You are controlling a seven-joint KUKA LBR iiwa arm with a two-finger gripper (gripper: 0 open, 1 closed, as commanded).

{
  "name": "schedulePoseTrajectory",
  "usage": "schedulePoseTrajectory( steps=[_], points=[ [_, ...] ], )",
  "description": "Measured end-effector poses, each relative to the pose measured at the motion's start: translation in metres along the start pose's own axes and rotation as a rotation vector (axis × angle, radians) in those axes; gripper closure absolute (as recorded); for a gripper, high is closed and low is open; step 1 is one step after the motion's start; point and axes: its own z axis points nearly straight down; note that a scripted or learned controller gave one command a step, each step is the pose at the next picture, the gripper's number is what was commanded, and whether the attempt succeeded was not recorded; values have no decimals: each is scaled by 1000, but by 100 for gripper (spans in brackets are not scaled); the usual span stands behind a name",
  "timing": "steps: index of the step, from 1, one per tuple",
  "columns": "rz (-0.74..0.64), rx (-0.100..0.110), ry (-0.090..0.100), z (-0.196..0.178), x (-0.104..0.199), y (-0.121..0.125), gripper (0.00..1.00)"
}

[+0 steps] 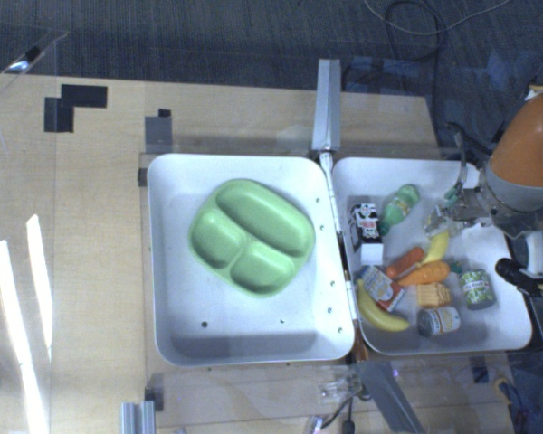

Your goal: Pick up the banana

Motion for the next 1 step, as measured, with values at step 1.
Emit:
schedulePoseTrajectory(
  steps=[1],
  points=[
    [106, 8, -6, -105, 24, 42, 100]
  ],
)
